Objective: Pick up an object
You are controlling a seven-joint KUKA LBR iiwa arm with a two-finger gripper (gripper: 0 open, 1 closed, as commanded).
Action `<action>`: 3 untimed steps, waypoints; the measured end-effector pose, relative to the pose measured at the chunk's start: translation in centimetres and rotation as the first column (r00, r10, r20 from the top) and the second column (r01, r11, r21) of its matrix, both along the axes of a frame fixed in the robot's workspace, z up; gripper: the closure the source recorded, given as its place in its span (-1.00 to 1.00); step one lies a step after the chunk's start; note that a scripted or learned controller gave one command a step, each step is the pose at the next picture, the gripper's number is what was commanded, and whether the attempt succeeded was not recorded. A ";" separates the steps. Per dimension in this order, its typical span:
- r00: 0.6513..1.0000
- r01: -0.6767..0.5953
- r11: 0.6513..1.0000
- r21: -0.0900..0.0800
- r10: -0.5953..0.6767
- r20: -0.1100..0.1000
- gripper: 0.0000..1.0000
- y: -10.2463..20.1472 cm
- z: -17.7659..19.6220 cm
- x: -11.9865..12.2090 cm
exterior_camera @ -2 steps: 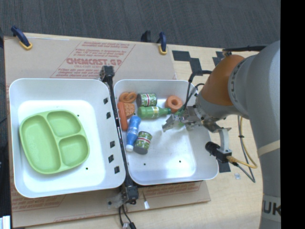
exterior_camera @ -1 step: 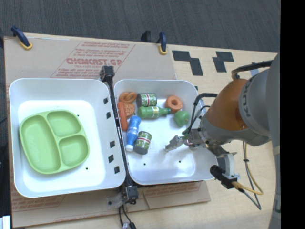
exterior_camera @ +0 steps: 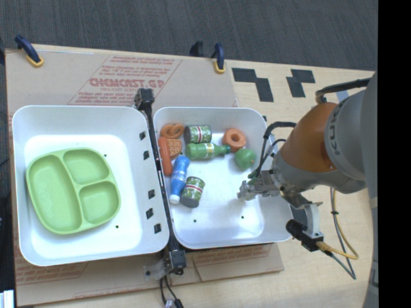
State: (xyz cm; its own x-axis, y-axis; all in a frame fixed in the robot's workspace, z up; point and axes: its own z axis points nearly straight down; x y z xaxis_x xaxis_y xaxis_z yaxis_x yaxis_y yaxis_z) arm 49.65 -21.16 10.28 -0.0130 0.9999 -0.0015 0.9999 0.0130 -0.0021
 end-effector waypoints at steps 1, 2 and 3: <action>1.000 0.006 1.000 -0.001 -0.006 0.006 1.00 4.1 15.4 0.0; 1.000 0.007 1.000 0.002 -0.007 0.000 1.00 0.1 12.5 10.2; 1.000 0.006 1.000 0.001 -0.006 0.001 -1.00 0.1 12.6 10.2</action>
State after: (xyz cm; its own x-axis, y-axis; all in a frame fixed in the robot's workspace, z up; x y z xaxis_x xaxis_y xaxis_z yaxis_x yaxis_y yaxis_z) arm 59.86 -21.06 22.86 -0.0068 1.0000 -0.0001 1.0000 0.0068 -0.0009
